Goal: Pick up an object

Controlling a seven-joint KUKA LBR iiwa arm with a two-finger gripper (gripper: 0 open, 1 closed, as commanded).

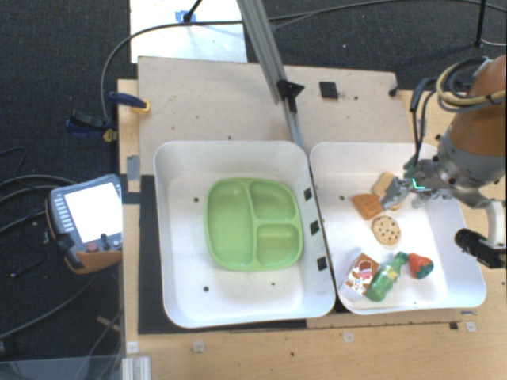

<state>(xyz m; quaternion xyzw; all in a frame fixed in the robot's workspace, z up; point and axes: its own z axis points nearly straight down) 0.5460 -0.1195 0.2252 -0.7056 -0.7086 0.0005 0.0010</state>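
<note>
The right bin [451,291] holds several toy foods. A tan cracker [367,205] and a paler tan piece [384,182] lie at its middle left. A round cookie [386,230] sits just below them. Near the front lie a small red-and-white box [360,275], a green bottle [385,278] and a red toy fruit [420,266]. My gripper [402,191] hangs over the right bin, right beside the pale tan piece and just above the cookie. Whether it touches the piece is hidden by the wrist.
The left bin [178,291] holds a green divided plate [253,223]. A grey pole [265,42] slants over the bench from the back. A handheld pendant [87,220] lies off the bench at left. Cables trail on the dark floor.
</note>
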